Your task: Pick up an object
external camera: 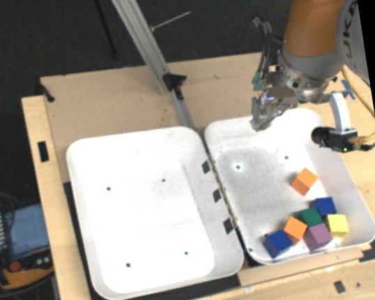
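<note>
Several small cubes lie in the right bin (247, 171). An orange cube (304, 181) sits alone right of the bin's middle. Near the front right corner cluster a blue cube (278, 242), a second orange cube (295, 227), a green cube (311, 217), a purple cube (317, 236), a yellow cube (337, 223) and another blue cube (323, 205). My gripper (263, 118) hangs over the back edge of the right bin, well behind the cubes, with nothing seen in it.
The left bin (147, 208) lies beside the right one. A slanted metal pole (145, 39) rises behind the bins. A blue device with cables (22, 239) sits off the bench at the left.
</note>
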You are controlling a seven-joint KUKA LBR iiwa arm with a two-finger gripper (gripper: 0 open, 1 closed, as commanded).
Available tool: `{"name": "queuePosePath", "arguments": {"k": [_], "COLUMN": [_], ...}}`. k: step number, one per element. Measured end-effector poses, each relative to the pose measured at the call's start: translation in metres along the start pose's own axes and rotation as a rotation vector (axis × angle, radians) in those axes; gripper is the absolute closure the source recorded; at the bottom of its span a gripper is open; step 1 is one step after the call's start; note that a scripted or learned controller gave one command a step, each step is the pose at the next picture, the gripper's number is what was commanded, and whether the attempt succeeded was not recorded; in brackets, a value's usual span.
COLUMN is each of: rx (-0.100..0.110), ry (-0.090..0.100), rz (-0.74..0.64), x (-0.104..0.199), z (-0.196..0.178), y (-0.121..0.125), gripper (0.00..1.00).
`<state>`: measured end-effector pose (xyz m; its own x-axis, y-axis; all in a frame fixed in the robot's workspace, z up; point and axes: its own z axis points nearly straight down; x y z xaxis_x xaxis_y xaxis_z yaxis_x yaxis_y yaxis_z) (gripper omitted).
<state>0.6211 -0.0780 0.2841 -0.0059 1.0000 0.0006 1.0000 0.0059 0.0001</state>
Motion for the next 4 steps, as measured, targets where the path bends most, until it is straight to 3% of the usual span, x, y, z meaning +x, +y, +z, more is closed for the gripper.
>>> {"name": "queuePosePath", "arguments": {"k": [2,3,4], "rx": [0.001,0.002,0.001], "ry": [0.0,-0.001,0.002], "rz": [0.0,0.0,-0.002], "x": [0.087,0.131,0.176], "z": [0.022,0.042,0.039], "y": [-0.058,-0.079,-0.089], "gripper": [1.0,1.0,1.0]}}
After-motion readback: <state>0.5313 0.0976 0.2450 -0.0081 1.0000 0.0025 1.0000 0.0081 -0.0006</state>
